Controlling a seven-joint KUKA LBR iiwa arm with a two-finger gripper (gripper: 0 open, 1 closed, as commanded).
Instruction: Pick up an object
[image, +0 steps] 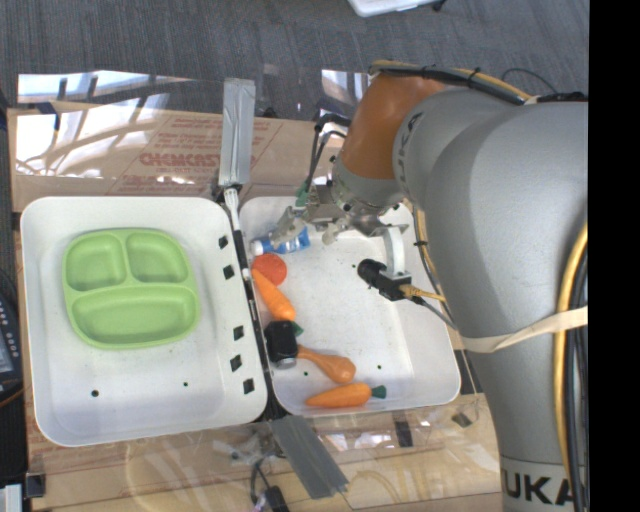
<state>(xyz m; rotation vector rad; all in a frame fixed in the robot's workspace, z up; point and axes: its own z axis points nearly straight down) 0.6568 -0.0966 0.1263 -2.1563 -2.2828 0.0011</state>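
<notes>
One small blue-and-clear bottle (281, 241) lies beneath the end effector (316, 218).

- Green divided plate (130, 288): smooth plastic, soft sheen
- White bins (60, 390): matt plastic, lightly speckled
- Carrots (338, 396): glossy orange plastic
- Arm (500, 210): smooth grey painted shell
- Cardboard (150, 150) behind: dull brown paper

Left bin (45, 330): shallow, white, holding a green three-compartment plate (130, 288) that lies flat toward its upper left. Cardboard sheet (150, 155) with red print spread beneath both bins, showing above the left bin. Grey tape strip (237, 135) running upright over the cardboard to the seam between the bins; a second grey strip (310, 455) lies below them.
</notes>
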